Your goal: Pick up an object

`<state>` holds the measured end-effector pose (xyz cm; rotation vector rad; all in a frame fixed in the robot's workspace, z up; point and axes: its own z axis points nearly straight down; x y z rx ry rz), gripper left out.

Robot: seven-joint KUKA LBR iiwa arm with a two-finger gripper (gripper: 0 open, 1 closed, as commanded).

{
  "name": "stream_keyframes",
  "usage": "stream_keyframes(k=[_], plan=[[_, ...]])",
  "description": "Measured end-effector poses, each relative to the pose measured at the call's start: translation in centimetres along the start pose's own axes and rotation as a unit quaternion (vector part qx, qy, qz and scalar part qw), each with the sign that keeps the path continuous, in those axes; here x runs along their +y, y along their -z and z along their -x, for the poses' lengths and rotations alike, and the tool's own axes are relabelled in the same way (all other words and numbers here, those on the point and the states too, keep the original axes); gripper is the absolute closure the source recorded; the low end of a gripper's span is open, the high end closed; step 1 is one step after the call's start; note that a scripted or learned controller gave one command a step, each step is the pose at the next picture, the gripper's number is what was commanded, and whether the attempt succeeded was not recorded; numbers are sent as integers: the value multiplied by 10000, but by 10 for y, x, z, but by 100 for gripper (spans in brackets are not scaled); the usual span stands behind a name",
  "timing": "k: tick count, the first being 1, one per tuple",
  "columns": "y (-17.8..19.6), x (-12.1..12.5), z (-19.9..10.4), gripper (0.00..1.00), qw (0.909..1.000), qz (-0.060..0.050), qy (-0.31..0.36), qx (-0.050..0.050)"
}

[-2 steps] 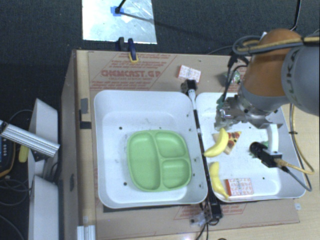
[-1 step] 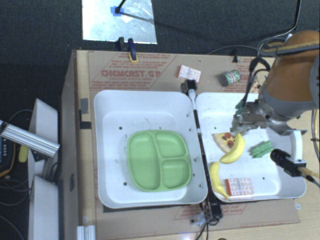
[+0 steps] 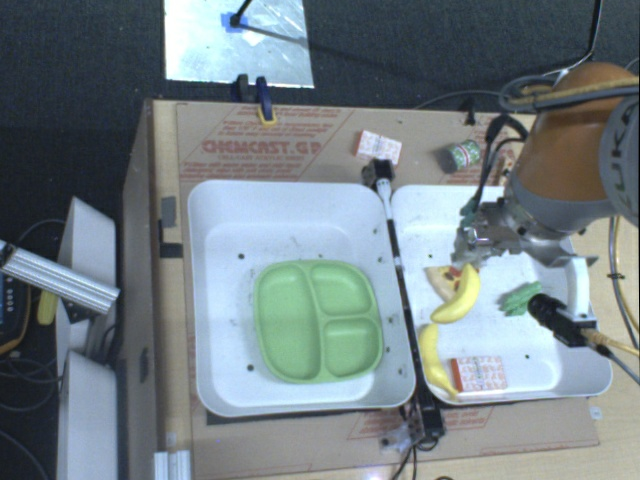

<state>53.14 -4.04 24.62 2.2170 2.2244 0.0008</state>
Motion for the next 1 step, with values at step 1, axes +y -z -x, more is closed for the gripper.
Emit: stream_keyframes(k=[1], plan=[[1, -8, -18, 100, 10000, 2, 5, 2]])
